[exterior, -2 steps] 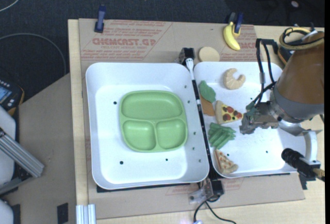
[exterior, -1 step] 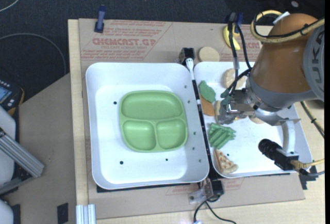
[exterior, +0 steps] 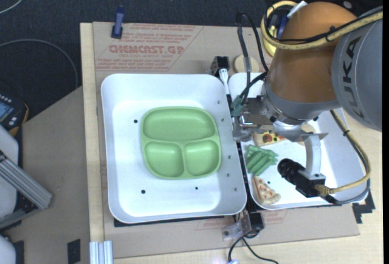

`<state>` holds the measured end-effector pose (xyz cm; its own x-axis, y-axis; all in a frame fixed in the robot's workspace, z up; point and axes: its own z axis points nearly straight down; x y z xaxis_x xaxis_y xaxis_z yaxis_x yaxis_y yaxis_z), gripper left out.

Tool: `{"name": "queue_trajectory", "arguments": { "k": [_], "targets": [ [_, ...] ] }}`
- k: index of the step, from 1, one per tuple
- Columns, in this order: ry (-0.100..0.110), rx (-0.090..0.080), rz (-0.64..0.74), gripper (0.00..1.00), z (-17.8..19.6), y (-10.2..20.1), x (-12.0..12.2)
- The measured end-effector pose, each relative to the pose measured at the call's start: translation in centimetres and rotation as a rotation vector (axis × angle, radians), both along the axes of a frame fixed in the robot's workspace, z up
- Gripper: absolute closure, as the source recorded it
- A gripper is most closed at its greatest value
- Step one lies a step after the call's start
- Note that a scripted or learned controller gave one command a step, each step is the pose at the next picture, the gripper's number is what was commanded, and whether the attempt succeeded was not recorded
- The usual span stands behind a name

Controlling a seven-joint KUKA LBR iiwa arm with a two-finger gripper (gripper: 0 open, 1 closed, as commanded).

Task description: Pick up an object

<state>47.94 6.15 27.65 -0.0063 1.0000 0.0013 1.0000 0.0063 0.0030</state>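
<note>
Asking, Clerk A: step in hand?

Clerk B: Approach stage, by my reading. Gripper (exterior: 254,126) sits low over the right bin (exterior: 340,162), under the arm (exterior: 304,62). Open or closed: cannot tell. Nothing seen held.

Clerk A: Candidate items?

Clerk B: Green bean bundle (exterior: 260,159), just beside the gripper. Pizza slice (exterior: 266,190), nearer the front rim. Small red-and-yellow piece (exterior: 267,137), close under the wrist, kind unclear. Left bin (exterior: 121,135) holds one green divided tray (exterior: 180,141), centred.

Clerk A: Next move requires?

Clerk B: Probably a short descent, centred on the bean bundle.

Clerk A: Edges, room?

Clerk B: Tight. The walls where the two bins meet stand just beside the gripper. Bare floor lies toward the right bin's far side in the view. The tray has open floor all round.
</note>
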Motion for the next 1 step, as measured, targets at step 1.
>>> {"name": "queue_trajectory", "arguments": {
  "k": [1],
  "targets": [
    [-0.012,0.002,-0.002,1.00,13.65,1.80,0.64]
  ]
}}
